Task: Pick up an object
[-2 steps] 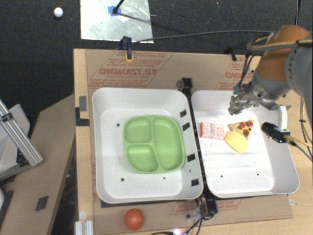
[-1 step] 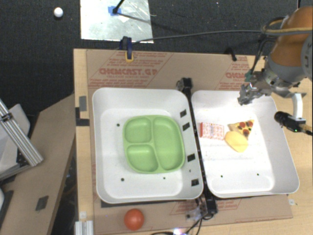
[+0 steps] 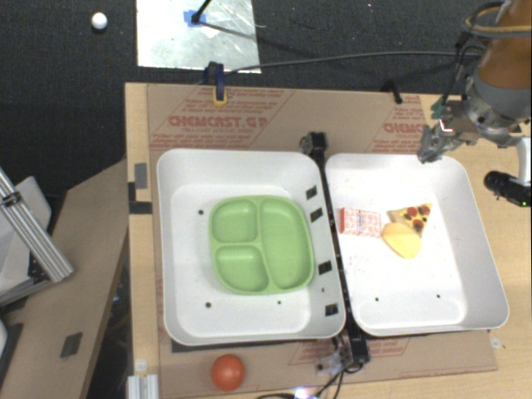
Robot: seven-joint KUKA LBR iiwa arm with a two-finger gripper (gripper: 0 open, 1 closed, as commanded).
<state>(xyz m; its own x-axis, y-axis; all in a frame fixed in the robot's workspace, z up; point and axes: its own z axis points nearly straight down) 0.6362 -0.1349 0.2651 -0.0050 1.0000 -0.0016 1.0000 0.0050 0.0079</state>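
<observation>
Two shallow white bins are seen side by side on the bench. The left bin (image 3: 179,223) is taken up by a green divided tray (image 3: 261,243) laid flat at its middle. The right bin (image 3: 465,248) carries the likely targets, grouped just above its centre: a small red-and-white packet (image 3: 360,221), a yellow rounded toy (image 3: 402,241) and a pizza-slice toy (image 3: 412,215) that touches the yellow one's upper edge. An orange ball (image 3: 227,371) is left outside the bins, on the board below the left one.

The gripper (image 3: 432,146) is held over the far right corner of the right bin, at or just above its rim, well apart from the three objects. Nothing is seen between its fingers; how far they are spread cannot be told from this angle.

For a clean pick, the packet is judged the safer choice, since it lies alone with bare floor on its left and below. The yellow toy and pizza slice are crowded together, so one could be nudged while the other is closed on. Open room is ample in the lower half of the bin; the far rim beneath the gripper should be cleared before any descent is made
</observation>
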